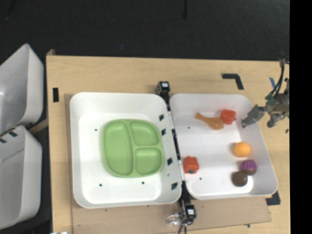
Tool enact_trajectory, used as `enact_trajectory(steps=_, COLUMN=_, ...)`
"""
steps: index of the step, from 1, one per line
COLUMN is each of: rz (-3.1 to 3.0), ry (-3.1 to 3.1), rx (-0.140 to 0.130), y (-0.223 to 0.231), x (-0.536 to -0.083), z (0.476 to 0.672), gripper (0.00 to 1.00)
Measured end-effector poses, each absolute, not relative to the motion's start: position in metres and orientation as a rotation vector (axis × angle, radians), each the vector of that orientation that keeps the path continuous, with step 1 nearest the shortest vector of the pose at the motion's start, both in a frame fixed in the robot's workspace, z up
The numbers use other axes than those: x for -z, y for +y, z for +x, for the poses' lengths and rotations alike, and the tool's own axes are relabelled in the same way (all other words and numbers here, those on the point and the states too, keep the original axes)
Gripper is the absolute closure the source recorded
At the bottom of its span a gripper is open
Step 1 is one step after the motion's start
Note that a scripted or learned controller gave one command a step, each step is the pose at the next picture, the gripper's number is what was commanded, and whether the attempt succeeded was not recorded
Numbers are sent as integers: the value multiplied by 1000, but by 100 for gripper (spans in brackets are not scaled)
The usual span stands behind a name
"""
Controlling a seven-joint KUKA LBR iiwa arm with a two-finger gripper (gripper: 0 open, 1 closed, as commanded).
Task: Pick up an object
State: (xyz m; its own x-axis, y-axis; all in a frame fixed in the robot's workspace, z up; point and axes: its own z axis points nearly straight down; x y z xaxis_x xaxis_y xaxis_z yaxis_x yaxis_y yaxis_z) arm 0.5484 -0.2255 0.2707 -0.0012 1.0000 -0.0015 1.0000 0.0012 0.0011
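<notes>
Several small objects lie in the right bin (209,189). A tan drumstick-shaped piece (209,121) lies near the far wall, touching a red piece (227,115). An orange ball (242,149), a purple piece (248,166) and a brown piece (239,178) sit along the right side. A red-orange pepper (190,165) rests by the left wall. My gripper (262,118) hangs over the bin's far right rim, just right of the red piece. It is open with nothing between its spread fingers.
The left bin (87,189) holds a green divided plate (131,147) at its middle. Black clips run along the seam between the two bins. White housings stand beyond the bench's left edge.
</notes>
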Motion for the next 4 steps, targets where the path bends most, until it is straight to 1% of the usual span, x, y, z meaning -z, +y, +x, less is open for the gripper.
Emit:
enact_trajectory(steps=1, rz=2222, ry=2222, rx=4, y=-227, x=-222, z=558, gripper=0)
enact_trajectory(steps=2, rz=2223, ry=2219, rx=3, y=-223, x=-179, z=561, gripper=0)
enact_trajectory(steps=3, rz=2218, ry=2224, rx=3, y=-218, x=-123, z=569, gripper=0)
enact_trajectory(steps=4, rz=2215, ry=2220, rx=-2, y=-219, x=-137, z=570, gripper=100)
